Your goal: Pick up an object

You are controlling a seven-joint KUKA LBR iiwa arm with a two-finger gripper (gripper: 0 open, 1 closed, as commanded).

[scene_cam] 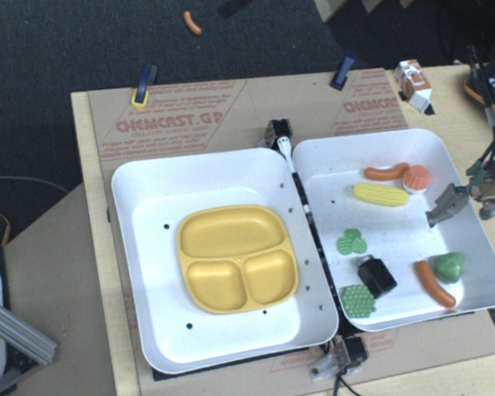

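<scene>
Bright, even overhead light, mild glare on the white bins (143,204), soft short shadows, slightly soft focus.

Yellow divided plate (236,257) in left bin (138,248)

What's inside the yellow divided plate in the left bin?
Nothing visible: all three compartments of the yellow divided plate show bare yellow surface. It sits in the left bin; the bin floor directly beneath the plate is covered, so unseen.
</scene>
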